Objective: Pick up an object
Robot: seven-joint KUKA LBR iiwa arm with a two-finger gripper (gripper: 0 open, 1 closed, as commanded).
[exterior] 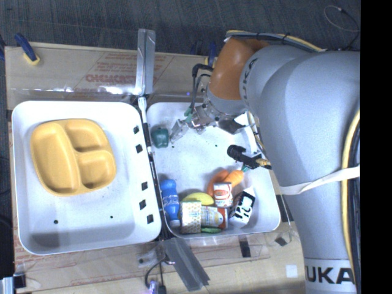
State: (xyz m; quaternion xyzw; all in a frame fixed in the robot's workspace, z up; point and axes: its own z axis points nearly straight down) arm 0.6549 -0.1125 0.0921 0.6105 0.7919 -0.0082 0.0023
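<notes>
gripper (184, 126) hangs low at the right bin's (202, 155) upper middle, angled toward the teal object (160, 138); finger state: cannot tell.

You see a divided tray (72, 156) in the left bin (24, 225); in the right bin (202, 149), packages (205, 207) crowd the near edge, perhaps touching

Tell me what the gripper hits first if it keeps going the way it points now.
The gripper points down and left in the right bin. Most likely it meets the bare bin floor first, just short of the small green object; depth is hard to judge from above.
</notes>
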